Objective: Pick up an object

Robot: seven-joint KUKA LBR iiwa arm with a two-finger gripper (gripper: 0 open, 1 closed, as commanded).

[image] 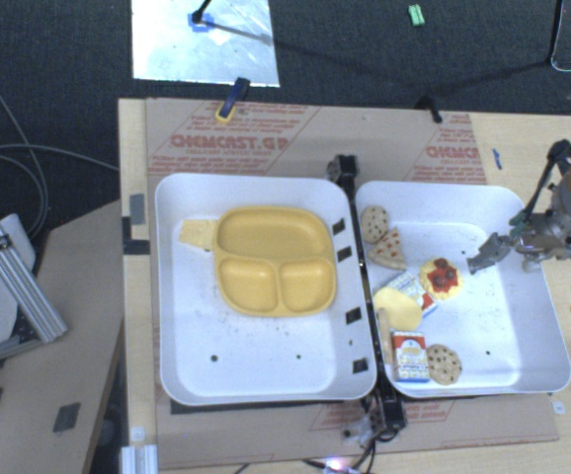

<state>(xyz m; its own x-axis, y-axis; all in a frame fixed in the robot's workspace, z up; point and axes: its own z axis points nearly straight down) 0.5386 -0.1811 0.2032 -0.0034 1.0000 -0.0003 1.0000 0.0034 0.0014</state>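
Bench [88, 265] — cardboard sheet [305, 136], apparently, under two white bins [266, 378].

Two bins side by side on bench. Left bin [182, 363]: divided tray [271, 262] in middle, flat slice [198, 233] touching tray's left edge. Right bin [523, 344]: items crowd its left half. Cookie [373, 223] at back, pizza slice [388, 249] just in front of it. Tart [442, 278] right of centre cluster, wrapped piece [400, 304] beside it on left. Small carton [410, 355] at front, second cookie [445, 364] touching its right side. Gripper [487, 255] above right bin, right of tart.
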